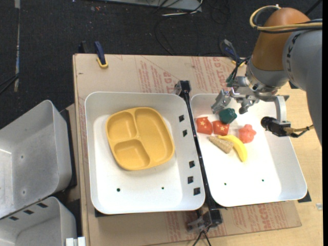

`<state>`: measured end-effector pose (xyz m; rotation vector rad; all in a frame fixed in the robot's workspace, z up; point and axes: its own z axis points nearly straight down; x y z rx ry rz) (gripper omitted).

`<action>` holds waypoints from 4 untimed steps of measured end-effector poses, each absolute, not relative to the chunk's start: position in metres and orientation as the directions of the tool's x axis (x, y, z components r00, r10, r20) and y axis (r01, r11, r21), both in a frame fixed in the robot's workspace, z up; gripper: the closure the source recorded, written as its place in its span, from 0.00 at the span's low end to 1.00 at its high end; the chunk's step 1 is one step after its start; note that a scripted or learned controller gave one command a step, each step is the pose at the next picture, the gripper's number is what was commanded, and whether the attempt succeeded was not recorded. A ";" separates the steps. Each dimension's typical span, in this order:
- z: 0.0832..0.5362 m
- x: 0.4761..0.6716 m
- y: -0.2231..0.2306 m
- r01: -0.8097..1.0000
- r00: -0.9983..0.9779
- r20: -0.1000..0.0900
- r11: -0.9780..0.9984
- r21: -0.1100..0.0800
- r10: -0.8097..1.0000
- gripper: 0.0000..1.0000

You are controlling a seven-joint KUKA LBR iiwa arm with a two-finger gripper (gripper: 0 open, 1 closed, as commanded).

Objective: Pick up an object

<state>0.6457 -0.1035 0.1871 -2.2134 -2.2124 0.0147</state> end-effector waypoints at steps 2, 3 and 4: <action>0.135 0.651 -0.110 1.000 0.001 0.000 -0.001 -0.005 1.000 0.00; 0.113 0.652 -0.111 1.000 0.003 -0.002 -0.003 0.003 1.000 0.00; 0.122 0.651 -0.110 1.000 0.002 0.001 -0.002 -0.001 1.000 1.00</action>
